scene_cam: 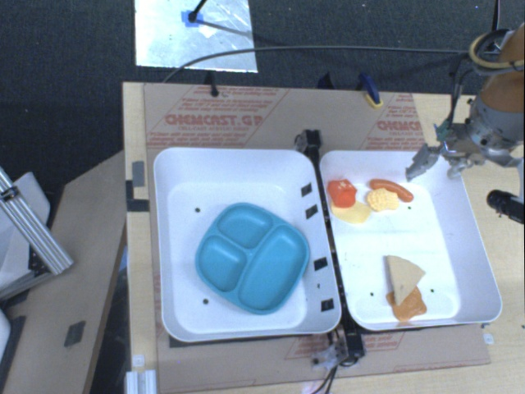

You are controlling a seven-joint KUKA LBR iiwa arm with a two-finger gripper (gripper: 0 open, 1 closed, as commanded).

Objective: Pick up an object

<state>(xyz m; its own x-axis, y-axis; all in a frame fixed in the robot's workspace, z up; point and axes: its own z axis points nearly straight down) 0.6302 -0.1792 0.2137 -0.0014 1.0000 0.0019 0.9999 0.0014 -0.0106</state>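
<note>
Clearly lying in the right bin (480, 253): red piece (342, 192), yellow corn-like piece (381, 199), orange sausage (391, 189) and pale yellow slice (353, 213) clustered near its far left corner; tan wedge (403, 276) nearer the front. Claw (436, 161) above the bin's far rim, spread open, gripping nothing. Blue divided plate (253, 257) resting in the left bin (176, 220).

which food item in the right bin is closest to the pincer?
The orange-red sausage, at the cluster's upper right, just below-left of the pincer; the others lie farther left or lower.
</note>
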